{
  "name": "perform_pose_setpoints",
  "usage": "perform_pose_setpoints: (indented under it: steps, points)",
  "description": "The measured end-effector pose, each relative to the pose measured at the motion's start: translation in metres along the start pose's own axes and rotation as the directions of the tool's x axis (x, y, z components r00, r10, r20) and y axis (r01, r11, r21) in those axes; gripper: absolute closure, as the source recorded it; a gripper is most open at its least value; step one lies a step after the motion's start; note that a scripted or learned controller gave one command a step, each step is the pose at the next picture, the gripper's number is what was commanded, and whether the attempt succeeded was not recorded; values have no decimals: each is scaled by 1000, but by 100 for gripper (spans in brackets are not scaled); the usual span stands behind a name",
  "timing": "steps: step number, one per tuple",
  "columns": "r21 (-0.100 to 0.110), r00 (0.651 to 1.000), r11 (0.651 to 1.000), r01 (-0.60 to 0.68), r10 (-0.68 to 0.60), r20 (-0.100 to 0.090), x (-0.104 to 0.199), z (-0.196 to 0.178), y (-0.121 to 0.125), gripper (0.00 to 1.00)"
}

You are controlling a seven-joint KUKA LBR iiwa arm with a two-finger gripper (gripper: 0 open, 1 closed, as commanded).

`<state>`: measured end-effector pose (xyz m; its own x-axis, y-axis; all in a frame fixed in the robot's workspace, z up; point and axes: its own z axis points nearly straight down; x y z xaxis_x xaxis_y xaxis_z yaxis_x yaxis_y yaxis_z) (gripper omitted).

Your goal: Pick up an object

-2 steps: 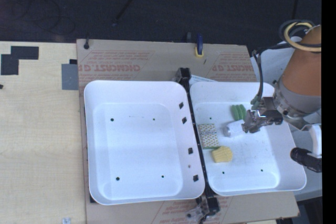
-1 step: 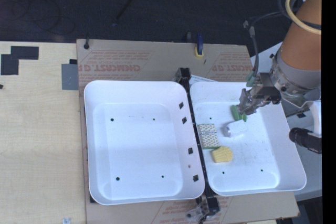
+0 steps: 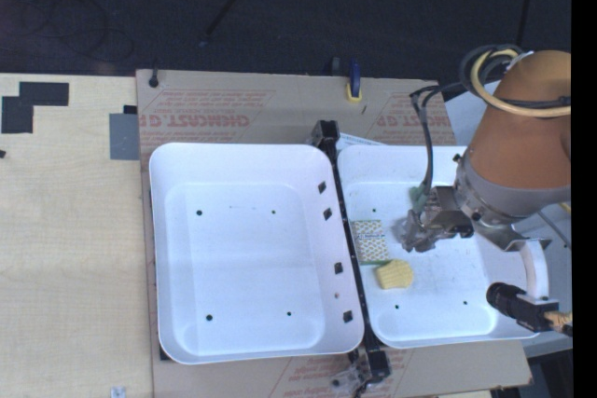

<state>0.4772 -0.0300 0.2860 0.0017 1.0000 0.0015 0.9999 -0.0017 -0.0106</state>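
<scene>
In the right bin [image 3: 438,326], a yellow block [image 3: 395,275] lies near the left wall. Just above it lies a flat patterned pad [image 3: 370,240], white with a fine check and a green lower edge. My gripper [image 3: 417,233] hangs low over the bin's middle, a little right of the pad and above and right of the yellow block. Nothing shows between its tips from this angle.
The left bin [image 3: 242,247] stands beside the right one, with a black divider clip strip [image 3: 336,228] between them. Both sit on a cardboard sheet [image 3: 233,112]. The arm's orange and grey body [image 3: 522,135] overhangs the right bin's right side.
</scene>
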Motion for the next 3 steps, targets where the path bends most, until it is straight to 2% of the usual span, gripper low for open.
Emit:
perform_pose_setpoints:
  steps: [1, 2, 3]
  points:
    - [-16, 1000, 1000, 5, -5, 2, 24, -72, 50, 100]
    - [-1, 1000, 1000, -4, 4, 2, -18, -25, -5, 100]
    - [-17, 1000, 1000, 8, -8, 1, 31, -87, 62, 100]
